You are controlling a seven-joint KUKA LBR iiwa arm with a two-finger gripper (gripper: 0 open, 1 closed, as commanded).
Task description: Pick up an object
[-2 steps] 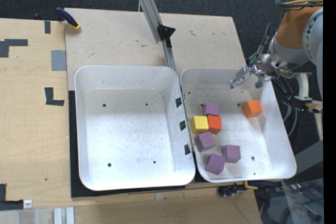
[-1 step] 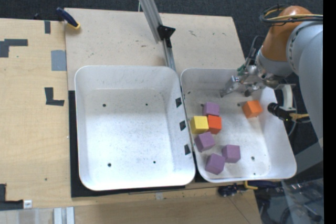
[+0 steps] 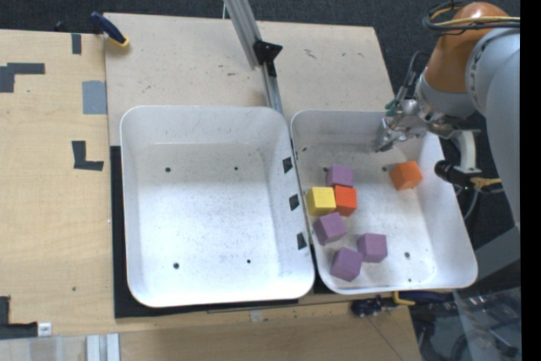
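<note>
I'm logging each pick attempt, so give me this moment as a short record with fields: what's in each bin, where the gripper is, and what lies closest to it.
left bin: no blocks visible
right bin: six blocks
purple blocks: four, one above the yellow block, three lower
yellow block: touching the orange-red block
lone orange block: apart, near the right wall
gripper: over the right bin's upper part
nearest to gripper: lone orange block
</note>
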